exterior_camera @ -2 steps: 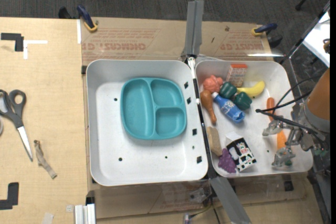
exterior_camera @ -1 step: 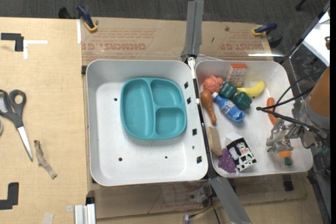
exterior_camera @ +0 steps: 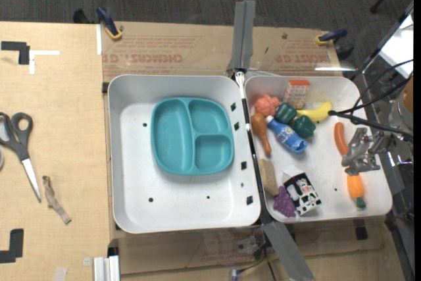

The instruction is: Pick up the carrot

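- Two shallow white bins are seen side by side on the surface (exterior_camera: pixel 52 141); the left bin (exterior_camera: pixel 125 161) fills the middle of the frame, the right bin (exterior_camera: pixel 329 197) lies toward the right.
- A teal divided plate (exterior_camera: pixel 193 135) lies in the left bin, near its centre, with three compartments.
- The carrot (exterior_camera: pixel 356 189) — orange, with a small green end pointing to the lower right — lies on the floor of the right bin, close to its right wall, in the lower right part of the frame.
- The pincer (exterior_camera: pixel 357 156) is seen just above the carrot in the frame, at the right side of the right bin; its metal fingers point down toward the carrot's upper end. Nothing is seen between the fingers, and whether they are wide or narrow cannot be told from this slant.
- An orange-red sausage-like piece (exterior_camera: pixel 339 137) lies just left of the pincer, apart from the carrot.
- Toward the upper middle of the right bin a cluster is gathered: a pink lump (exterior_camera: pixel 266 104), a small box (exterior_camera: pixel 297 93), a dark green piece (exterior_camera: pixel 294 118), a yellow banana (exterior_camera: pixel 316 112) and a blue bottle (exterior_camera: pixel 287 136).
- A brown drumstick-shaped piece (exterior_camera: pixel 262 131) lies along the bin's left wall, with a tan piece (exterior_camera: pixel 268 176) below it.
- A purple piece (exterior_camera: pixel 284 203) and a black-and-white carton (exterior_camera: pixel 304 193) sit touching near the lower edge of the right bin.
- Scissors (exterior_camera: pixel 20 148) lie on the surface at the far left of the frame.
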### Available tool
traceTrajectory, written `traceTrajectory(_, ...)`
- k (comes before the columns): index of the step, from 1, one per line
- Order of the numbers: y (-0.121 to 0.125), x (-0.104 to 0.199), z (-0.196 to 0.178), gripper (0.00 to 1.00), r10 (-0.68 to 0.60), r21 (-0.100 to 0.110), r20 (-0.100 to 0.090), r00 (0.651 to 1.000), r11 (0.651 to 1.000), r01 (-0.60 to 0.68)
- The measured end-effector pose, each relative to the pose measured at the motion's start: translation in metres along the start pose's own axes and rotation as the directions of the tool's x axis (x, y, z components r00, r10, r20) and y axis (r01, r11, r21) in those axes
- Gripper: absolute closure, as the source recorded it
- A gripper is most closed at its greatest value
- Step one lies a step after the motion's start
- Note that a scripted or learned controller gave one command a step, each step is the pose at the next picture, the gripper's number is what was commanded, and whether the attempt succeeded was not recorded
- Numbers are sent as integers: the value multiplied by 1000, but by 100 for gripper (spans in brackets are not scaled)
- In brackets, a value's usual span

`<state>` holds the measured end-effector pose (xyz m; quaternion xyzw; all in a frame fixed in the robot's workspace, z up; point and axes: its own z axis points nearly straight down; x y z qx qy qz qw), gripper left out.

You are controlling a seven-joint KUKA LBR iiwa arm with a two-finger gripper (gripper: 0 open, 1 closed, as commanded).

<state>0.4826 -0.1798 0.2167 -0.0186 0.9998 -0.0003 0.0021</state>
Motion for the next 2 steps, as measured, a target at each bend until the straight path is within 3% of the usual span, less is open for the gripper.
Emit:
traceTrajectory(1, -21, -17, 75, 100, -338, -3, -2, 941, 941, 338)
traceTrajectory(2, 12, -32, 21, 100, -620, -1, 2, 785, 785, 620)
